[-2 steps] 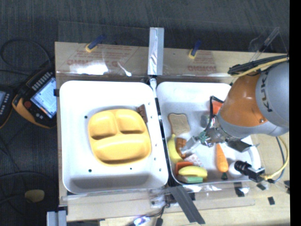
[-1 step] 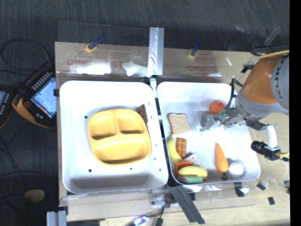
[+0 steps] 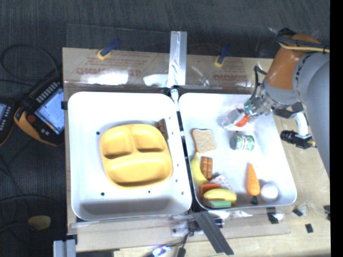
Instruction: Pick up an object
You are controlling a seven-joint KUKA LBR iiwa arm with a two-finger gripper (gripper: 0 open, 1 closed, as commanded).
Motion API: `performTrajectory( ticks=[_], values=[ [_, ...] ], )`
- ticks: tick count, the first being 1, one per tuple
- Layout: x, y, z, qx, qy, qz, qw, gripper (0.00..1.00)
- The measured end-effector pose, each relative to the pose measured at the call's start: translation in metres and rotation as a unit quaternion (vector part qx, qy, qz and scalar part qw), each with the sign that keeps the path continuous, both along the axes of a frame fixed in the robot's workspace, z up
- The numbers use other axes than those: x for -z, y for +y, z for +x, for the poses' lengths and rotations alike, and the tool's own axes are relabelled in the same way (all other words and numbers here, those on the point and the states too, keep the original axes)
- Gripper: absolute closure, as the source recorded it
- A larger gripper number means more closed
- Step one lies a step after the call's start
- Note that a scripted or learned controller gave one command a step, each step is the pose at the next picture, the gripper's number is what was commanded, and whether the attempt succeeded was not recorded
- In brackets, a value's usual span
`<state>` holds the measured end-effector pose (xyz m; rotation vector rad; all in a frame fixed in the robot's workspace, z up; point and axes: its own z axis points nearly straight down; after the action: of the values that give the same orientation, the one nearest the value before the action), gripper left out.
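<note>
Two bins sit on the bench; the pincer (image 3: 251,110) hovers low in the right bin (image 3: 286,167), at its far end, just over a small orange-and-clear item (image 3: 237,120). Whether it is apart or together I cannot tell. A good grasp likely needs a straight descent centred on that item, which looks crinkly, light and partly transparent.

You see a smooth grey arm (image 3: 320,98) with a broad orange band (image 3: 283,68) above its wrist and dark cabling alongside it.
</note>
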<state>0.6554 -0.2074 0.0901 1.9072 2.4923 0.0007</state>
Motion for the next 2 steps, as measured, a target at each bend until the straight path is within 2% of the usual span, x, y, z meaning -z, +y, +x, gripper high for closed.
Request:
performTrajectory(
  ticks=[1, 2],
  values=[
    [0.000, -0.005, -0.037, -0.081, -0.002, -0.0021, 0.9967, 0.00],
    [-0.005, -0.010, -0.121, -0.033, 0.001, 0.0044, 0.9994, 0.00]
  ],
)
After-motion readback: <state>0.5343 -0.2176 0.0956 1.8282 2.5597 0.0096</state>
